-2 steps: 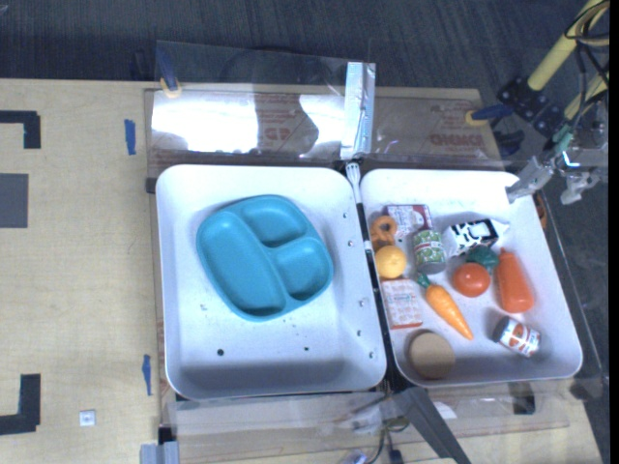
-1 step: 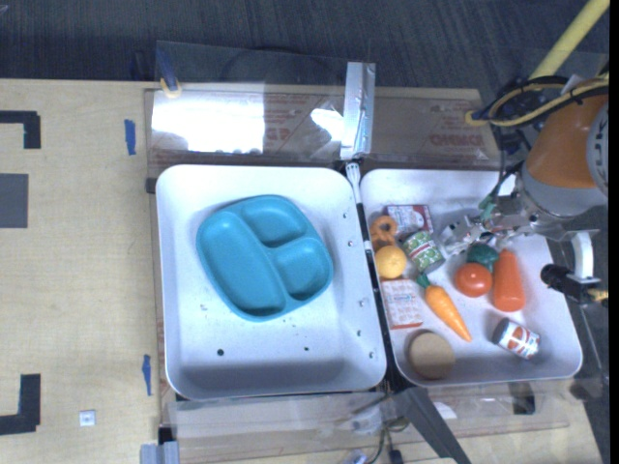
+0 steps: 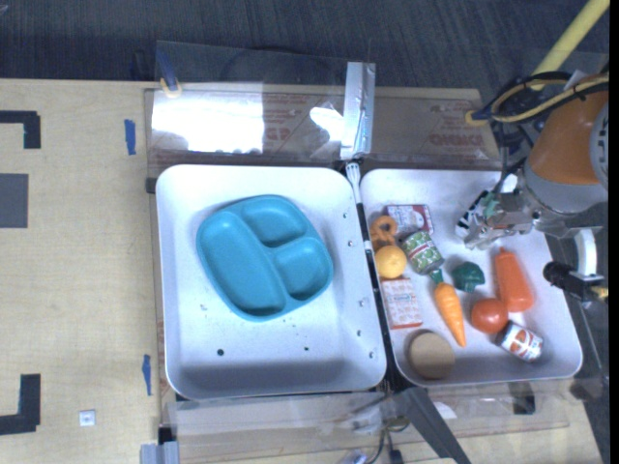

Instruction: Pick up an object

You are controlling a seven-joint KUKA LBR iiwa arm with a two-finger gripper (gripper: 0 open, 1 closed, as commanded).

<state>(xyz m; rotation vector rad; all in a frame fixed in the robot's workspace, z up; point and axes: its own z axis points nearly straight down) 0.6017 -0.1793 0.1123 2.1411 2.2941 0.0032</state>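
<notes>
We see the arm (image 3: 571,158) reaching in from the right, its orange band up near the top right corner, bent down over the upper right part of the right bin (image 3: 571,356). The gripper (image 3: 488,218) sits low above the bin floor, just above a green piece (image 3: 468,275) and up-left of an orange sausage (image 3: 513,278); we cannot tell whether it grips anything, since that part is too small and cluttered to read.

In the same bin lie a carrot (image 3: 448,309), a tomato (image 3: 489,313), a small can (image 3: 521,342), a lemon (image 3: 391,261), a donut (image 3: 384,228), a green can (image 3: 422,251), a red packet (image 3: 401,303) and a round brown piece (image 3: 429,351).

The left bin (image 3: 193,346) holds a blue divided tray (image 3: 264,255). Both bins rest on a pale wooden bench (image 3: 77,278), with dark carpet (image 3: 290,8) beyond it.
</notes>
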